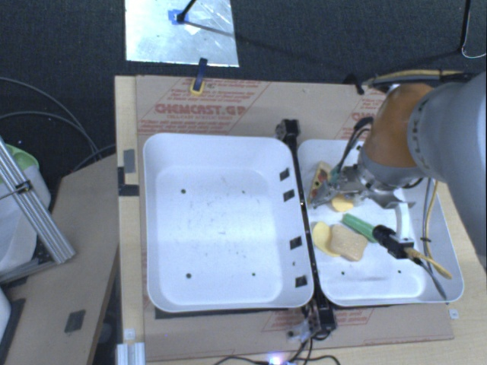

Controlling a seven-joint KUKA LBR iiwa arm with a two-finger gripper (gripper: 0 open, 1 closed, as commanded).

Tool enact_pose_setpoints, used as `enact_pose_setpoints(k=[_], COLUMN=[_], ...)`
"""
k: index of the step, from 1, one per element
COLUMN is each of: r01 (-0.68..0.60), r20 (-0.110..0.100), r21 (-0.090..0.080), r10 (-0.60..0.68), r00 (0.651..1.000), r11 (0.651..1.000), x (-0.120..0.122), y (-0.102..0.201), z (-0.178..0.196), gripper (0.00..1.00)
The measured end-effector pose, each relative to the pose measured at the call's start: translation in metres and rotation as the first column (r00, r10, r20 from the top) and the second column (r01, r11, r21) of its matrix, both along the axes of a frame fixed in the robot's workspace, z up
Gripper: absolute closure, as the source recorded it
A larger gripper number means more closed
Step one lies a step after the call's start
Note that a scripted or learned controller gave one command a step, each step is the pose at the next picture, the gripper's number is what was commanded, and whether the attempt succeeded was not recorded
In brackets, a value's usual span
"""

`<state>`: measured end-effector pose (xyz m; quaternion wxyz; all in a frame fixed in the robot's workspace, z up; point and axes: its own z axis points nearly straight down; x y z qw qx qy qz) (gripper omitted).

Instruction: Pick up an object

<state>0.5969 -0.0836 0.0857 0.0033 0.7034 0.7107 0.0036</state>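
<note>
Claw, state impossible to tell, hangs low in the right bin, near its left wall. Just below and right lie a yellow piece, a tan sponge and a green-handled tool, its long axis running down-right. Arm reaches in from the right, wrist bent downward.

**Arm low over the right bin**

The arm reaches into the right bin, its gripper low near that bin's left wall. Just beside the gripper lies a small yellow piece. Nearer the bin's front sit a tan sponge touching a yellow disc, and a green-handled tool. The left bin adjoins the right bin.
</note>
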Motion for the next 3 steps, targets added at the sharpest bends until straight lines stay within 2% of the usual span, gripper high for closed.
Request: enact_pose_setpoints(k=[1,2,3], r01=[0.007,-0.005,0.011], r20=[-0.005,0.004,-0.014], r21=[0.000,0.003,0.001], r10=[-0.007,0.005,-0.011], r00=[1.000,1.000,1.000], r11=[1.000,1.000,1.000], x=[-0.004,0.048,-0.044], y=[-0.003,0.105,0.097], z=[0.010,0.105,0.104], gripper=[1.00,1.00,1.00])
